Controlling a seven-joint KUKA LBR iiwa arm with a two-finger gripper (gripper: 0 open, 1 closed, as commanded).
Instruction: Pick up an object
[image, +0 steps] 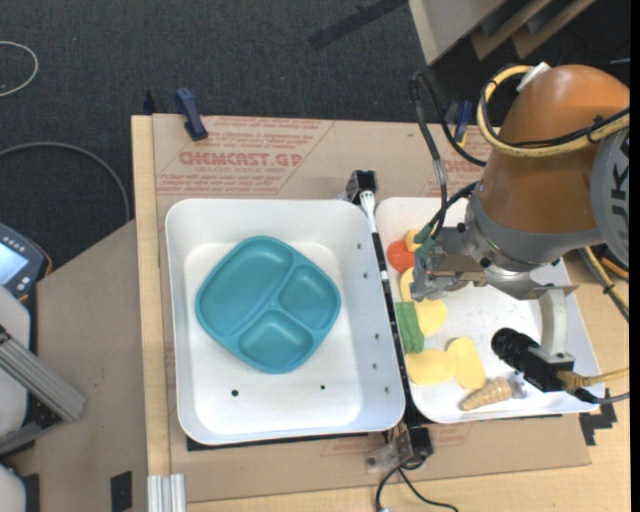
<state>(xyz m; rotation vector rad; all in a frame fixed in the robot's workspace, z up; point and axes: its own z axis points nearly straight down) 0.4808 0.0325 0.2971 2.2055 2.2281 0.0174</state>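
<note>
Hand low over yellow toy

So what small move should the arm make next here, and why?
Probably a short, straight descent. The gripper hangs over the right bin, close above the green piece and yellow pieces by the divider, and nothing shows between its fingers.

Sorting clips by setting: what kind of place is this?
Likely a robotics lab bench: a grey-and-orange arm over two white bins, toy food and a teal divided plate, loose cables, dark carpet.
</note>
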